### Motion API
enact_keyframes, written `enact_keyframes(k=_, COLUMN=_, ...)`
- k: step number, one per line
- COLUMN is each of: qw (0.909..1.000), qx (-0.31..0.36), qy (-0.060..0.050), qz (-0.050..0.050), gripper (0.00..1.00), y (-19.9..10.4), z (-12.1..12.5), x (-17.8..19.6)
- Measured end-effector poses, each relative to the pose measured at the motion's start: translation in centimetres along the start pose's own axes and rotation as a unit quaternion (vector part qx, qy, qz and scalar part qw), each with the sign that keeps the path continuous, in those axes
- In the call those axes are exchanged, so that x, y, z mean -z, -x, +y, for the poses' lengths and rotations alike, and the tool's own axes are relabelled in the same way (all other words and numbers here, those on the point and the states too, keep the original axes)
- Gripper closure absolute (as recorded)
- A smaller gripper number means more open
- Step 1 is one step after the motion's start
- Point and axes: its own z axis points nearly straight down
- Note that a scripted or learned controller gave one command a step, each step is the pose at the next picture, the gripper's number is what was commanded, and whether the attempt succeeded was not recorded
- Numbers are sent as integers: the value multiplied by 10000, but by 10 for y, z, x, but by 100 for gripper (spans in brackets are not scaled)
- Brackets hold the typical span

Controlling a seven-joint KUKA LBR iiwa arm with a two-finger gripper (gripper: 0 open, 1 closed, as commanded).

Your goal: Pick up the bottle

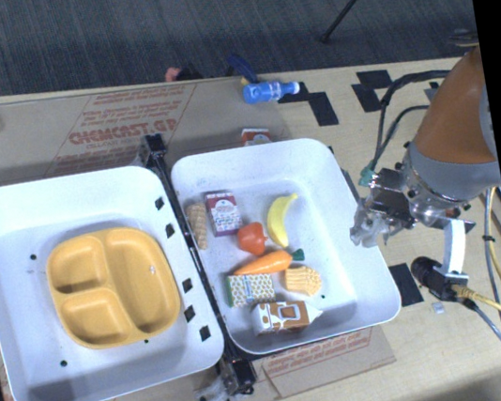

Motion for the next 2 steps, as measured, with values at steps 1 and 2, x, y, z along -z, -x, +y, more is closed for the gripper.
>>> enact_keyframes(k=1, qw=9983, qx=585, qy=3, qz=4, gripper=100, y=-2, z=-1, x=4)
enact_keyframes(k=2, qw=9945, qx=-1050, qy=13, qz=1, gripper=100, y=1, z=0, x=7)
